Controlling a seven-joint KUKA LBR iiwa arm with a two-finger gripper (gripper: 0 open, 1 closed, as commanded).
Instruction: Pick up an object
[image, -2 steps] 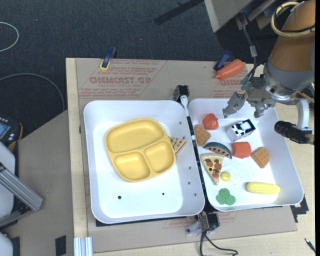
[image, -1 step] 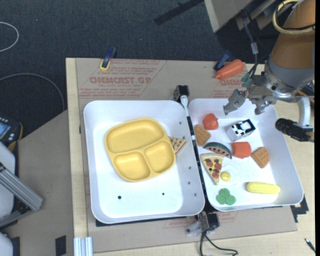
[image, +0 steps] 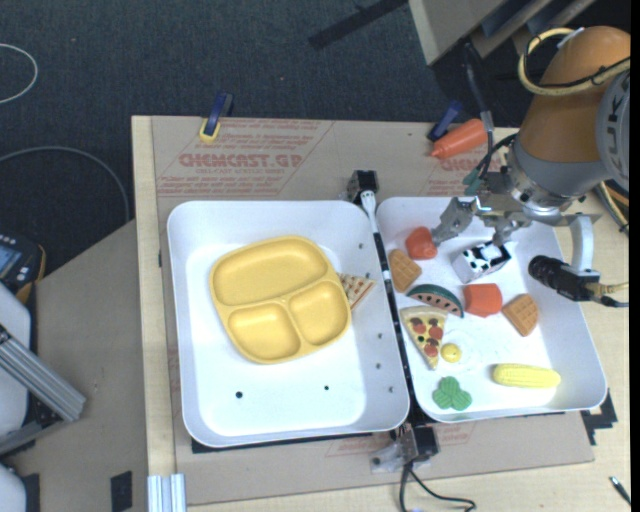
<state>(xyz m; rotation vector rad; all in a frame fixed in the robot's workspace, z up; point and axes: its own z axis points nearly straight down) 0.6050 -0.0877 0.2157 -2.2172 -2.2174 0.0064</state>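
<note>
Approach step, no grasp yet. Pincer (image: 478, 222) released, metal fingers splayed, poised over the far part of the right bin (image: 590, 370), just above the black-and-white cow toy (image: 486, 258); red chunk (image: 420, 243) just left of it. Next: straight descent, fingers astride one small piece, then closure. Moulded plastic food, smooth and rounded: ridged yellow corn (image: 525, 376), knobbly green broccoli (image: 451, 395), flat pizza wedge (image: 427, 333). Glossy yellow divided plate (image: 280, 297) in left bin (image: 190, 300).

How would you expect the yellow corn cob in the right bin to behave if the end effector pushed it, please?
The corn cob looks rounded and elongated, so it would probably roll sideways. It seems a rigid plastic toy, likely light. It lies alone near the right bin wall, which might stop it.
</note>
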